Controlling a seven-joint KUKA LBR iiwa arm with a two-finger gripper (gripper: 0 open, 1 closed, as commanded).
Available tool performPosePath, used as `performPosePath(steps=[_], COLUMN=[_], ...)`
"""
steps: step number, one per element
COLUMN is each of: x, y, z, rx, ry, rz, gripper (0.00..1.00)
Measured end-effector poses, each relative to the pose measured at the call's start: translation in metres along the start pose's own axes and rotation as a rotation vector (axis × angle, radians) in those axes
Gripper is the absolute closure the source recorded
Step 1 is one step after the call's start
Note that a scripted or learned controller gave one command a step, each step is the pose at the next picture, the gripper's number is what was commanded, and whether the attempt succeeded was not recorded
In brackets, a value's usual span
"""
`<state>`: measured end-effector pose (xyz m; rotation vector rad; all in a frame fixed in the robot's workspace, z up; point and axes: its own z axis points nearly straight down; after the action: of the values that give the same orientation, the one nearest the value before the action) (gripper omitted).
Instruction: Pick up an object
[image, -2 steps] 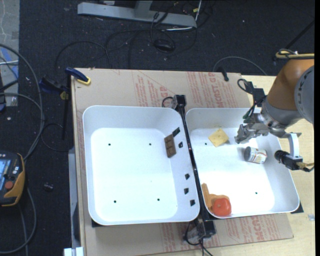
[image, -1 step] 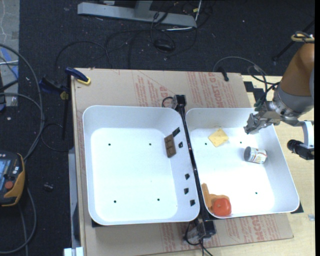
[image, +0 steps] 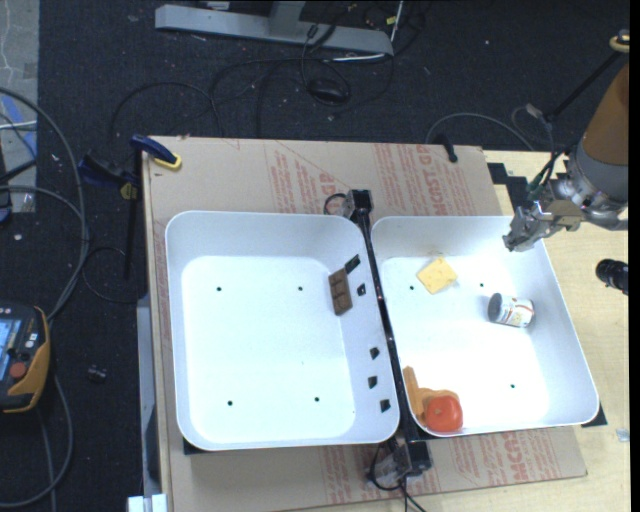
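The gripper (image: 523, 236) hovers over the right bin's (image: 560, 330) far rim; its finger state is unclear.

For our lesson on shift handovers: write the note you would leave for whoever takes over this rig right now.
Gripper: over the right bin's far right corner, nothing seen between its fingers.
Right bin: yellow piece near the far side, small can lying on its side mid-right, orange-red object at the near left corner.
Left bin: brown block against its right wall.
Done: nothing picked yet.
Left: lower onto one object, grasp, lift.
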<state>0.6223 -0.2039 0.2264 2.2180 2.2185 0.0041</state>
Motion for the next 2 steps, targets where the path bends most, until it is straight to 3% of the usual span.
performPosePath(steps=[2], x=[0.095], y=[-0.022], z=[0.001], rx=[0.006], ry=[0.002], rz=[-0.003], gripper=[1.00])
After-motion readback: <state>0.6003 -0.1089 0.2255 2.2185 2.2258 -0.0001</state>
